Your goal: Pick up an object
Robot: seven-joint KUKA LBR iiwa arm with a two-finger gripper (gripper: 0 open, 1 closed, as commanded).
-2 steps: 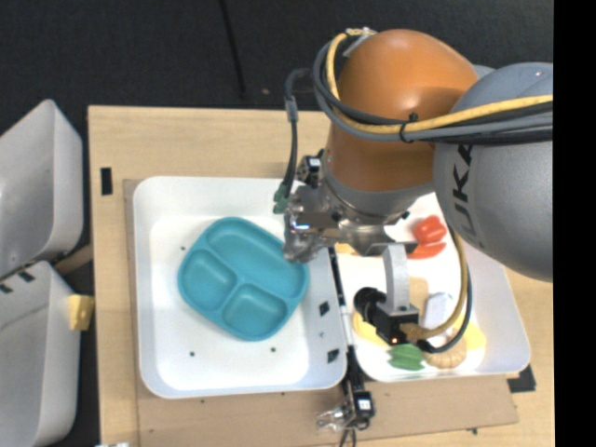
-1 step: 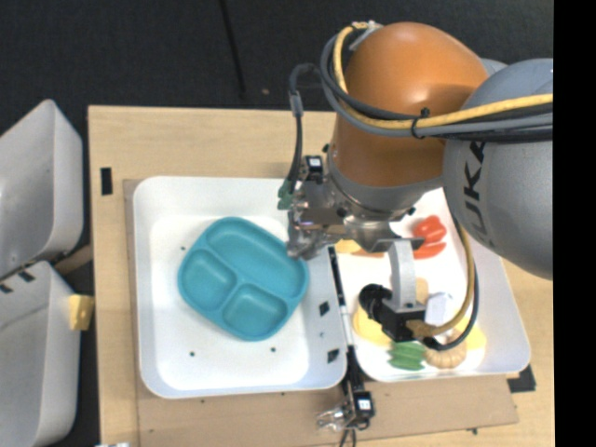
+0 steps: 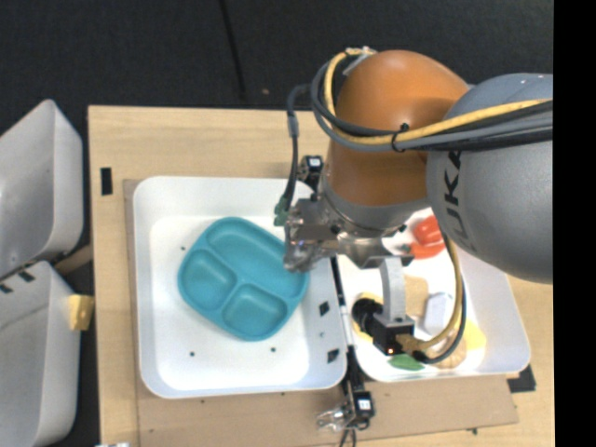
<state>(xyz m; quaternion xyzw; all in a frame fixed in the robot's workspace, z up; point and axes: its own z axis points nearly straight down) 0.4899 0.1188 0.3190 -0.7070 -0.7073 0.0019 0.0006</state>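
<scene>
Orange object (image 3: 426,235) beside arm (image 3: 400,147)

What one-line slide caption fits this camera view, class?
KUKA arm's gripper poised at the edge of a blue divided plate in the left white bin.

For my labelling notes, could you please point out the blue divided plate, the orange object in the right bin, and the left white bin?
Blue divided plate (image 3: 233,282): camera view, on its centre ridge.
Orange object (image 3: 427,236): camera view, on its top face.
Left white bin (image 3: 168,366): camera view, on its bare floor.
</scene>
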